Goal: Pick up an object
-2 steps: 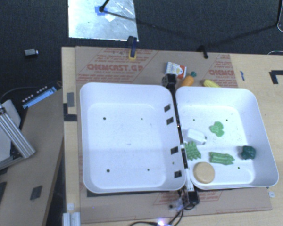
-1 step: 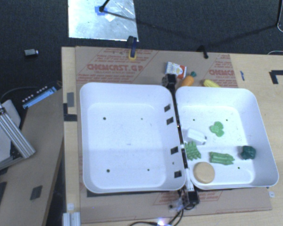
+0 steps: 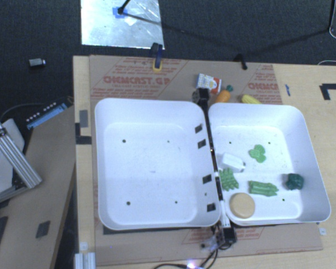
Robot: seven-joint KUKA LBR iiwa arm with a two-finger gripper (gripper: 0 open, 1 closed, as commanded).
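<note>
What the view offers of the machine is its station hardware. Two shallow white bins sit side by side, the left bin [image 3: 101, 108] and the right bin [image 3: 302, 122], both with rounded corners and small dark holes in their floors. A row of black clips [image 3: 201, 144] runs along the seam where the bins meet. At the near end of that seam hangs a dark connector with thin wires [image 3: 224, 237]. A ribbed aluminium rail [image 3: 14, 156] lies slanted at the left beside the tan tabletop [image 3: 56, 167].
</note>
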